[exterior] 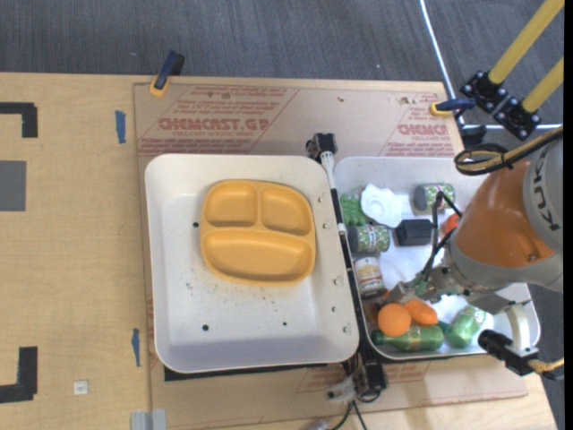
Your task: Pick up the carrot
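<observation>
While the grey arm (515,231) with its orange band reaches in from the right of the frame, its pincer (419,289) hangs low over the lower part of the right bin (394,164); whether it is released or clenched I cannot tell, as the wrist hides much of it. The carrot (423,313), a short orange piece, lies just below the pincer tip, touching or nearly touching it, beside a round orange fruit (394,319) at its left. A green bottle (414,337) lies along the bin's lower edge under both. Further up sit a small jar (369,276), a green can (372,238), a white crumpled thing (385,204) and a black block (414,232). In the left bin (179,267) rests a yellow divided tray (259,231). Both bins stand on the desk (72,240).
</observation>
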`<action>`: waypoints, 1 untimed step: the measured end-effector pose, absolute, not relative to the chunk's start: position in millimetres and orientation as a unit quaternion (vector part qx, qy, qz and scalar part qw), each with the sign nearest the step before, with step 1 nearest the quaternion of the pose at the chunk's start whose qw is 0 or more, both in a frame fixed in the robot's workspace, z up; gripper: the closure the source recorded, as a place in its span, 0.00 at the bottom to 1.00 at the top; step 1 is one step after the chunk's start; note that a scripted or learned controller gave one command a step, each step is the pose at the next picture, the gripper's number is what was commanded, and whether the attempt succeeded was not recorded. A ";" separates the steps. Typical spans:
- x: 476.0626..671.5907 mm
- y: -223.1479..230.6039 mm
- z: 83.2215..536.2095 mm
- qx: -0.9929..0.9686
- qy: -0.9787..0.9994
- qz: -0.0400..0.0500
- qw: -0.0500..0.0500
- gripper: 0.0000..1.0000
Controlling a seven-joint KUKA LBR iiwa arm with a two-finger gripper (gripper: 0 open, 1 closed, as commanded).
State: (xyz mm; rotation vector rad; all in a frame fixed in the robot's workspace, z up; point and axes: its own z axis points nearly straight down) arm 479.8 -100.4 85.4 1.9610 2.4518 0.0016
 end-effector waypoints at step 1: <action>479.8 -100.4 85.4 0.625 0.781 0.000 0.001 0.00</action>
